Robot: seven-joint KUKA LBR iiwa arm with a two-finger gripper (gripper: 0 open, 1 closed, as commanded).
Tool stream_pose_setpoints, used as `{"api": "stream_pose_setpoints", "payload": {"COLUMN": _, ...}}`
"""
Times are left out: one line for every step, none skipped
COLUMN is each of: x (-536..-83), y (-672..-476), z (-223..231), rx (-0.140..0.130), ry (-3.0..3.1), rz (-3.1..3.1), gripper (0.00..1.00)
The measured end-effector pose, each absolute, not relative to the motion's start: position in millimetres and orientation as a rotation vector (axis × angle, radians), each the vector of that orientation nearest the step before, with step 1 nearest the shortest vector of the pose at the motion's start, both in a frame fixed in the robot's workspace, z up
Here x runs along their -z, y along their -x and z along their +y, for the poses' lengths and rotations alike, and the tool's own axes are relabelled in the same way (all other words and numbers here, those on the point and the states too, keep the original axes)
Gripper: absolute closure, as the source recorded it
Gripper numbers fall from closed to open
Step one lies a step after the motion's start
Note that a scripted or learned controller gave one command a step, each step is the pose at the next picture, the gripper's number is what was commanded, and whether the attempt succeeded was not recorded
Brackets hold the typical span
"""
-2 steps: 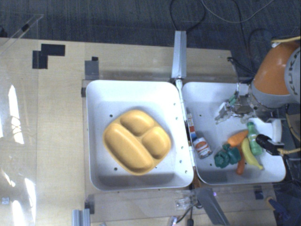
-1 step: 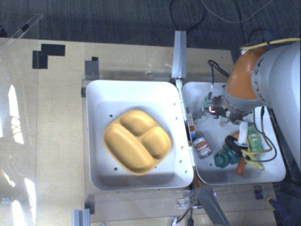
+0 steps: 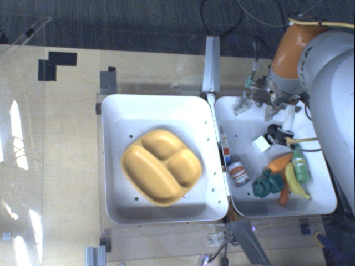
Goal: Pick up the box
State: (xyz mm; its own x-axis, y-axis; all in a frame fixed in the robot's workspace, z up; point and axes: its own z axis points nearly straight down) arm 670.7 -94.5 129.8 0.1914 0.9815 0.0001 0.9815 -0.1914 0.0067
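A banana (image 3: 297, 182) and a teal lump (image 3: 267, 184) (its shape is hard to make out) lie at the near end of the right bin (image 3: 241, 132). The small white box (image 3: 261, 143) sits mid-bin, near a carrot (image 3: 279, 162). Over the far end, the gripper (image 3: 255, 108) has its 2 fingers (image 3: 239, 105) spread wide, holding nothing and apart from the box.

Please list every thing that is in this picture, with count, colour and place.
left bin: one, white, bench
right bin: one, white, beside it
divided dish: one, yellow, left bin
box: one, white, right bin, middle
slim packet: one, red-blue, right bin, left wall
can: one, red-white, beside packet
carrot: one, orange, right bin
bottle: one, green, right bin
banana: one, yellow, right bin
lumpy item: one, dark green, right bin
arm: one, grey-orange, right
gripper: one, above right bin
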Motion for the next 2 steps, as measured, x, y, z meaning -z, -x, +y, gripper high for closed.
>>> {"api": "stream_pose_setpoints", "payload": {"x": -186.3, "y": -649.8, "z": -77.6, "rx": -0.006, "ry": -1.923, "rz": 2.478, "gripper": 0.0}}
{"api": "stream_pose_setpoints", "payload": {"x": -93.2, "y": -664.5, "z": -87.6, "rx": -0.004, "ry": -1.757, "rz": 2.599, "gripper": 0.0}}
